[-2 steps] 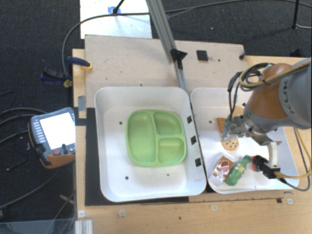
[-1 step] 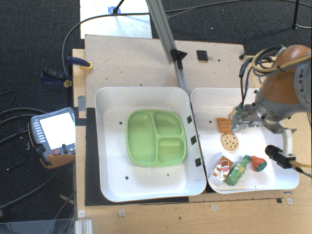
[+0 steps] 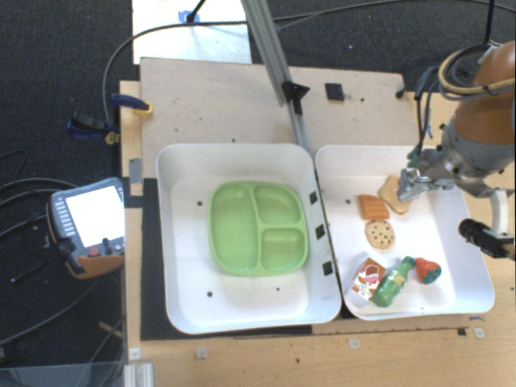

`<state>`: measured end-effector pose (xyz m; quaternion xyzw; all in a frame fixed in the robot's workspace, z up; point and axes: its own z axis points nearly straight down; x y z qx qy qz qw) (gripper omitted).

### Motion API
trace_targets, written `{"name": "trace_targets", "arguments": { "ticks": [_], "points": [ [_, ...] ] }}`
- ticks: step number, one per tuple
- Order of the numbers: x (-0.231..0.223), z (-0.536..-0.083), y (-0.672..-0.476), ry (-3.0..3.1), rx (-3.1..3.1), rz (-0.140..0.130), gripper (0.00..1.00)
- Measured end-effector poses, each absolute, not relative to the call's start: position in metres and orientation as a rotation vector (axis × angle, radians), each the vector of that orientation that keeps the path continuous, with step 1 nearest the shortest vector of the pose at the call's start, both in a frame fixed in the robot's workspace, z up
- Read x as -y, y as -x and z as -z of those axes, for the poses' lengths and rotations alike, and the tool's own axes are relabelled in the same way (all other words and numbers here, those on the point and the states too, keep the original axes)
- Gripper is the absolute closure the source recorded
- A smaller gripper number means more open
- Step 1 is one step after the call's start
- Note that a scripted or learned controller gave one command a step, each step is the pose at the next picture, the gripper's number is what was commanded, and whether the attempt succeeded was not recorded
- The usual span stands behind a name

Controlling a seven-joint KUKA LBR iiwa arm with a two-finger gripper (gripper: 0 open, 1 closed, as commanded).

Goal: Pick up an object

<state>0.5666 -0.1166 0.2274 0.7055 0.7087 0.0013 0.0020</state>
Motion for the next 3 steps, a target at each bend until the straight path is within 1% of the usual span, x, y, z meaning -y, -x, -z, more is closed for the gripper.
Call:
{"name": "trace_targets", "arguments": {
  "ticks": [1,2,3],
  "points": [
    [0.117,-0.251,-0.568,-2.213,-2.225,-0.004,1.0],
    [0.063,-0.253,-0.585,-2.208,-2.231,-0.006,1.0],
    [0.015,-0.253,-0.599,-2.21,-2.229,-0.005,1.0]
  ]
}}
